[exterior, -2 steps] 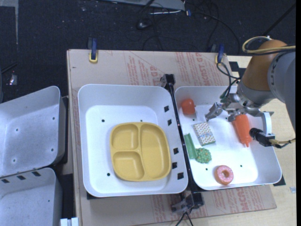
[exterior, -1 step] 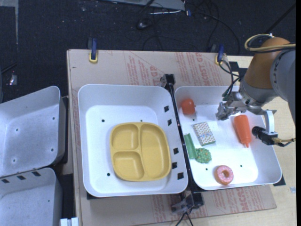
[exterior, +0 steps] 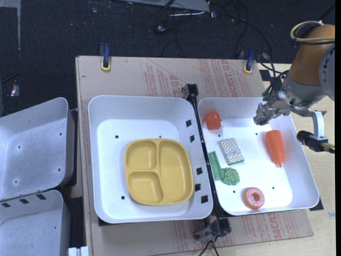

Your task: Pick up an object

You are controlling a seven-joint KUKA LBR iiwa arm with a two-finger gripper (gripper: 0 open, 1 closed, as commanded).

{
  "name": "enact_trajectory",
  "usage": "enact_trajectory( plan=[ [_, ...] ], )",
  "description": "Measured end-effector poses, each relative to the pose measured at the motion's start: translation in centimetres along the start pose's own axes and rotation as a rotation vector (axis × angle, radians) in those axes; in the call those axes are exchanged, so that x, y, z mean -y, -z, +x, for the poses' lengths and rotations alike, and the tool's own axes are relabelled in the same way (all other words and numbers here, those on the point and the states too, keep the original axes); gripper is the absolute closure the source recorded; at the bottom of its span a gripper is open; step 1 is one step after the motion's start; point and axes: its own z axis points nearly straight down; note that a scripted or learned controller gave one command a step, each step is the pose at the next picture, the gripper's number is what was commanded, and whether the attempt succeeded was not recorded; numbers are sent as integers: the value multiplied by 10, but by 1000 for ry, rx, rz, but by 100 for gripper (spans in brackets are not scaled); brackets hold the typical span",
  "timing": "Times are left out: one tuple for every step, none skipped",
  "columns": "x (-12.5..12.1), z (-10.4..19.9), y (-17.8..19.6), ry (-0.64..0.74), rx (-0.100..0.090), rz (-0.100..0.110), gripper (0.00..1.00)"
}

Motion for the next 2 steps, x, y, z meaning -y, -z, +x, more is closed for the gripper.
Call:
enact_trajectory(
  plan=[
    [-2, 0, 54, 1, 0, 0, 100],
    [7, 48, 67, 5, -4, 6, 100]
  ],
)
